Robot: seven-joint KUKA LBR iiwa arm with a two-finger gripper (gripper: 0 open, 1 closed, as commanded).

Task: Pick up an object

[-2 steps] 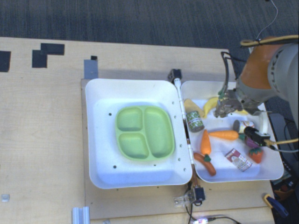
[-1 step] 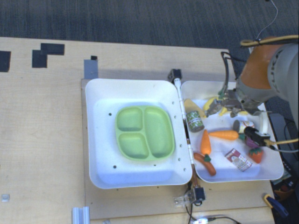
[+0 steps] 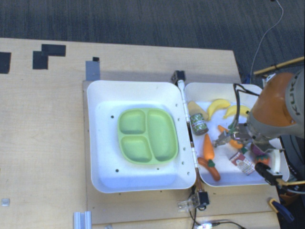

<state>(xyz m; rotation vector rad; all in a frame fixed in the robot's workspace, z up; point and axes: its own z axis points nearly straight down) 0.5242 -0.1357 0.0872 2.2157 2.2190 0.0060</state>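
My gripper (image 3: 228, 138) hangs low over the middle of the right bin (image 3: 224, 180), reaching in from the right under the orange wrist band. Just left of it lies an orange carrot (image 3: 208, 147). Small orange pieces lie right beside the gripper. A second carrot-like piece (image 3: 210, 169) rests near the bin's front wall. Two yellow bananas (image 3: 217, 106) lie at the back, and a small can with a green label (image 3: 198, 121) sits by the left wall. A red and white packet (image 3: 243, 162) lies below the gripper.
The left bin (image 3: 102, 128) holds a green divided plate (image 3: 147, 135). A purple item (image 3: 258, 151) shows partly under the arm. The arm's body covers the right bin's right side. Cables run along the bench's right edge.
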